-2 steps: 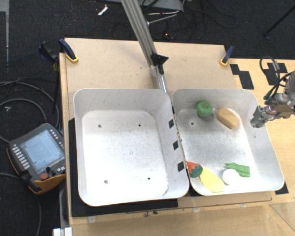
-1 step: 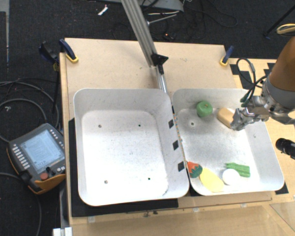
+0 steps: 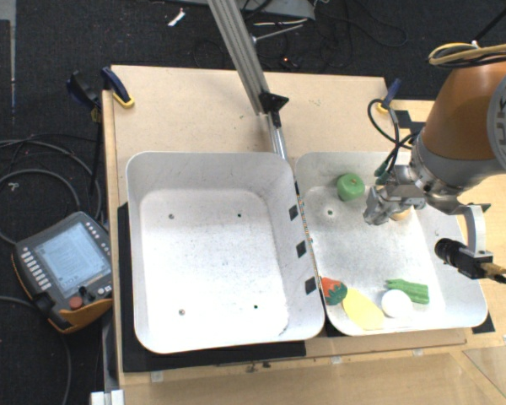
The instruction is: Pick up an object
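Wooden bench (image 3: 337,91), left bin (image 3: 207,251), right bin (image 3: 443,264) with green round piece (image 3: 350,186), yellow piece (image 3: 363,311), hand (image 3: 378,213) grip unclear

Toys (image 3: 379,302) in right bin (image 3: 455,310), along its near edge

- The left bin (image 3: 207,251) offers a wide open floor with free passage across it.
- In the right bin (image 3: 367,251), the middle floor is bare and passable.
- The gripper (image 3: 379,213) hangs over the right bin's upper part, just beside the green round object (image 3: 350,186).
- Along the near edge, the orange-red piece (image 3: 333,291), yellow object (image 3: 363,311), white object (image 3: 396,303) and green toy (image 3: 407,289) crowd together, touching or nearly so.
- The slanted metal pole (image 3: 240,45) crosses above the bench's far side.
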You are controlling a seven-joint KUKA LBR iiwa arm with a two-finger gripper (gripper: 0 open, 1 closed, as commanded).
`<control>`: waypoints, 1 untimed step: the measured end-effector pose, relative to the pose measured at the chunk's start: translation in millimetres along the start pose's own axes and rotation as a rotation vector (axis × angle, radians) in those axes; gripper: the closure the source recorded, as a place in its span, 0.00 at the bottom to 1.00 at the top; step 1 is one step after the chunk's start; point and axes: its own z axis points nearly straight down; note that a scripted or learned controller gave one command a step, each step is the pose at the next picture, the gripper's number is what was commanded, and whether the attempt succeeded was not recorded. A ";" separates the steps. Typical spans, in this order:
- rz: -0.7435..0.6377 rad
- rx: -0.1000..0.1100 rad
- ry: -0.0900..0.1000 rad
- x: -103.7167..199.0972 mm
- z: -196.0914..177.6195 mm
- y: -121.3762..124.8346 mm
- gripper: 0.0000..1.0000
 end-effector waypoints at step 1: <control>0.000 0.001 0.000 59.2 8.4 -4.9 1.00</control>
